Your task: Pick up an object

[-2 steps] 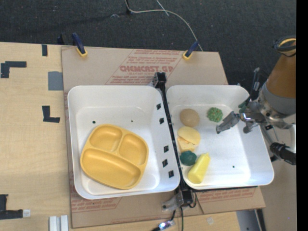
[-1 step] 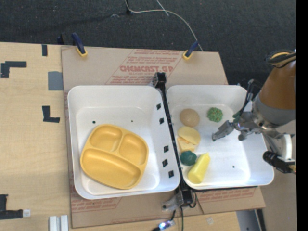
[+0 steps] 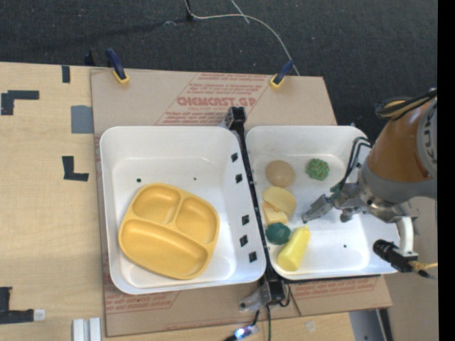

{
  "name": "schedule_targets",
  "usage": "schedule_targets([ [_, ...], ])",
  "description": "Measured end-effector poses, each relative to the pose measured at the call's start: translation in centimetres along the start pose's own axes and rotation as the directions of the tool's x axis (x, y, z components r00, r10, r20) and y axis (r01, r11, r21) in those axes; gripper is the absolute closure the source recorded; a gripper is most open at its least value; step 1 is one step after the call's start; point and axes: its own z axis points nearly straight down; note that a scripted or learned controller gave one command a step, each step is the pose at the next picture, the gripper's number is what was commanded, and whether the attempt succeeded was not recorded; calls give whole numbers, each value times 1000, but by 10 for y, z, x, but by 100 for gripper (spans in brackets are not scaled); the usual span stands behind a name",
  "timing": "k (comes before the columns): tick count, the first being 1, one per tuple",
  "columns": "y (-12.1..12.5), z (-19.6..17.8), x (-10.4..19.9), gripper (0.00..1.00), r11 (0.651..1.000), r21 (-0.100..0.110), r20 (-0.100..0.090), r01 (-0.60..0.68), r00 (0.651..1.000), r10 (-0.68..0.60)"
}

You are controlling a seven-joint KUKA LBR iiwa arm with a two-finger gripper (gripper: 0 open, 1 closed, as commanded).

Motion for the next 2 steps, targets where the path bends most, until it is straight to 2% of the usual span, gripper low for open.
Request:
schedule_targets([
  [1, 2, -13, 0, 100, 1000, -4, 1, 1, 1000, -1],
  [2, 11, -61, 6, 100, 1000, -12, 3, 2, 1000, -2],
])
